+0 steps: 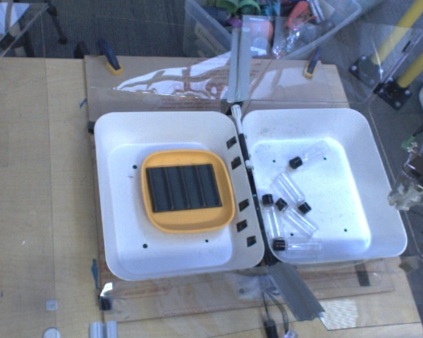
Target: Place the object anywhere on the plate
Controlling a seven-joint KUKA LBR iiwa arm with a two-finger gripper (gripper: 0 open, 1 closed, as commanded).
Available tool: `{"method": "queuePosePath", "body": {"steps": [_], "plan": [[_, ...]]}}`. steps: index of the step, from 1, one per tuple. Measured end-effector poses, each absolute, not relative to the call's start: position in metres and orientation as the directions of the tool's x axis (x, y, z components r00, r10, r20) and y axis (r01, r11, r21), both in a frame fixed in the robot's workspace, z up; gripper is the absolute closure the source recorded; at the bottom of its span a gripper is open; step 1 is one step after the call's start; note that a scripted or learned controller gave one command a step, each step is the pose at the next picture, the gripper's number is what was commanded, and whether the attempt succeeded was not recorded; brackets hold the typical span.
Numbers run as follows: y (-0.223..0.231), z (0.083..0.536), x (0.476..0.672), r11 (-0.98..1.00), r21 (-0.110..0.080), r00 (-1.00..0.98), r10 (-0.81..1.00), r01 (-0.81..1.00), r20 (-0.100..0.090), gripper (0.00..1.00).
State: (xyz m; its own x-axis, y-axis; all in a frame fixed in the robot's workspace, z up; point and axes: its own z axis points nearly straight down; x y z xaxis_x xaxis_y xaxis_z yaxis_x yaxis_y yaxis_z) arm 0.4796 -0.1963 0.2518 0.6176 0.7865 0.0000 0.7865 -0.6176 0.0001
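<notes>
At the far left lies the pale wooden bench top (pixel 35 189), its grain plain and matte, with a sheet of clear plastic (pixel 10 20) catching light in the upper left corner. The left bin (pixel 120 252) is a shallow white tray with rounded corners and a smooth, slightly glossy wall. In its middle sits the plate (pixel 189 220), a yellow-orange dish of rounded-square shape with a raised rim; its floor is a dark grey ribbed insert with four lengthwise grooves. Down the seam between the two bins runs a row of small black clips (pixel 237 182). Above the seam a grey metal bar (pixel 240 62) stands upright, and crumpled clear film (pixel 176 83) lies over the board behind the bins.

The right bin (pixel 359 139) matches the left in shape and finish. In its lower left part lie the objects: several clear plastic vials with black caps (pixel 290 204), small cylinders scattered at different angles, some touching one another, one alone nearer the bin's upper middle. None lies on the plate.

In the upper middle background a clear tub (pixel 268 5) holds a jumble of coloured plastic pieces. At the right edge of the frame, just beyond the right bin's rim, a pale part of the gripper (pixel 409 189) shows against the dark arm; I cannot tell how its fingers stand, and nothing is seen in its hold.
</notes>
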Motion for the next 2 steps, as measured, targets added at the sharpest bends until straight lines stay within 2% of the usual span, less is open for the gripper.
{"method": "queuePosePath", "body": {"steps": [1,2], "plan": [[-0.2047,0.2477,0.4794,-0.454,-0.002,0.454,0.891,0.891,0.001,1.0],[-0.2131,0.2543,0.4796,-0.155,0.0,0.155,0.988,0.988,0.0,1.0]]}}
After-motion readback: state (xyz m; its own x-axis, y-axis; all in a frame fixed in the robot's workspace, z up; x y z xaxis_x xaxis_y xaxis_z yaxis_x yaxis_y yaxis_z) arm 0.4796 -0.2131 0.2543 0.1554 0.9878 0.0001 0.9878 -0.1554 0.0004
